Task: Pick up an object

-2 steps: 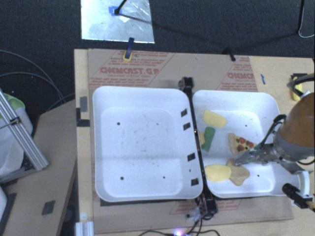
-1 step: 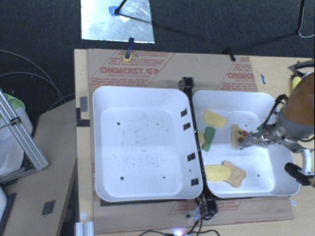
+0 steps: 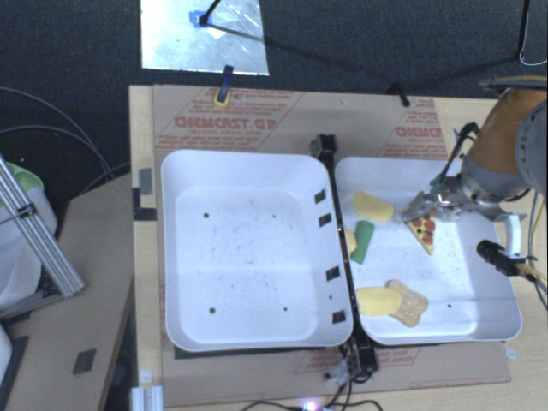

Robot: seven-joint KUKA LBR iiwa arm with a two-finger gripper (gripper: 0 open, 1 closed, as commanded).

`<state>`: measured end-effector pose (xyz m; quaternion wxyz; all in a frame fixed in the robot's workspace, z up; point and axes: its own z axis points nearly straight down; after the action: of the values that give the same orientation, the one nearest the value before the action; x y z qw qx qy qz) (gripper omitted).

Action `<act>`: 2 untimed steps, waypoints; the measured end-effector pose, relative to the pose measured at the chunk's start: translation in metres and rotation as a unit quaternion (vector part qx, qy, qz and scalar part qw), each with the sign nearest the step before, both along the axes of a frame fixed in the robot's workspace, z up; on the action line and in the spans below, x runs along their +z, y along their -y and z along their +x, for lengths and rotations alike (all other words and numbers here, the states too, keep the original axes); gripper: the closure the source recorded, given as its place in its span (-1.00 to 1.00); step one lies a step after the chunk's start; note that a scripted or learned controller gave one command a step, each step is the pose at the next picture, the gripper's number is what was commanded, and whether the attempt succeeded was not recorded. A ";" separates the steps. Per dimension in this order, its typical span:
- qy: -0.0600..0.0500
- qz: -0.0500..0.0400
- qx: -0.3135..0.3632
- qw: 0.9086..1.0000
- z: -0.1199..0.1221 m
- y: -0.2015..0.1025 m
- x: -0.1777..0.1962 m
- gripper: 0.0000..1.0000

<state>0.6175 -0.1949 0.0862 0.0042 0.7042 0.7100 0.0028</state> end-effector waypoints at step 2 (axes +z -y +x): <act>-0.001 0.001 0.001 1.000 0.054 -0.058 0.016 1.00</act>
<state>0.6713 -0.1366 0.1020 0.0027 0.7033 0.7109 0.0023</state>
